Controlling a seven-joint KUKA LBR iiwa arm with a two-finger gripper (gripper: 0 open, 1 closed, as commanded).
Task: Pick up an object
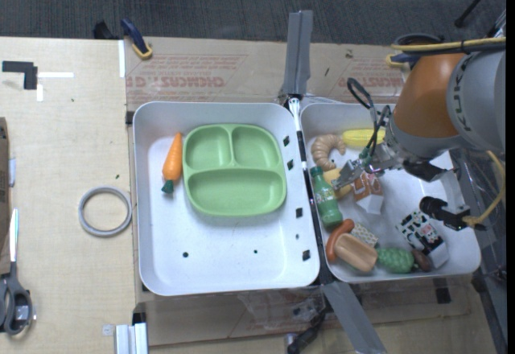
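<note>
- Hand (352, 174) sits low in the right bin (459, 264), near the middle of its left half, among crowded toys; whether its fingers are wide, narrow or around anything I cannot tell.
- Nearest candidates are the green bottle (326, 198) along the bin's left wall and the small orange-and-white packet (370, 186) just beside the hand. A squeeze here could catch two things at once, or only an edge that slips on lifting.
- Bottle lies against the wall, so one finger may strike the rim instead.
- Hot dog (351, 248), near the bin's front edge, could get shoved.
- Green tray (235, 170) and carrot (171, 159) in the left bin (217, 264) lie well apart, out of harm.
</note>
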